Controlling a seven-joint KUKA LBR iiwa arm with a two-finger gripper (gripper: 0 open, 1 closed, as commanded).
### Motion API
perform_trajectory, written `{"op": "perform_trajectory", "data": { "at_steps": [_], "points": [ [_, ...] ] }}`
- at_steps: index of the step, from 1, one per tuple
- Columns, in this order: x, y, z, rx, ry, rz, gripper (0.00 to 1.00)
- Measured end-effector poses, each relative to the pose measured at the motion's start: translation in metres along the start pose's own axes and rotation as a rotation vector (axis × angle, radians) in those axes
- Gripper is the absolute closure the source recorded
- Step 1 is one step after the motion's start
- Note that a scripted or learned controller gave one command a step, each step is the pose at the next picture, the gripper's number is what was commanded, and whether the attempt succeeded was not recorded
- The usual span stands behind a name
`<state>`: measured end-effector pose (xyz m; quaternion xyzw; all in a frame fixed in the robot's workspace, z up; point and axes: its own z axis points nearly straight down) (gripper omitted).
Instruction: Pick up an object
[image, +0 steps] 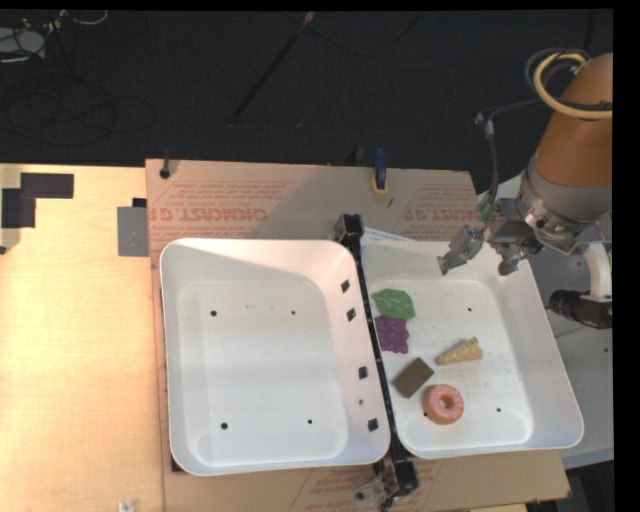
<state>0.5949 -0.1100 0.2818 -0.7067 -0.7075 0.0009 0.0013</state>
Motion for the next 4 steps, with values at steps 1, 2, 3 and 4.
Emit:
{"op": "perform_trajectory", "data": {
  "at_steps": [1, 2, 3, 4],
  "points": [
    [0.0, 0.0, -0.009, 0.002, 0.001, -0.001, 1.0],
    [0.075, -0.084, -0.034, 0.004, 0.003, -0.005, 1.0],
    [0.136, -0.108, -0.089, -0.002, 0.0, -0.003, 1.0],
    [0.205, -0.103, -0.233, -0.013, 0.002, -0.006, 1.0]
  ]
}}
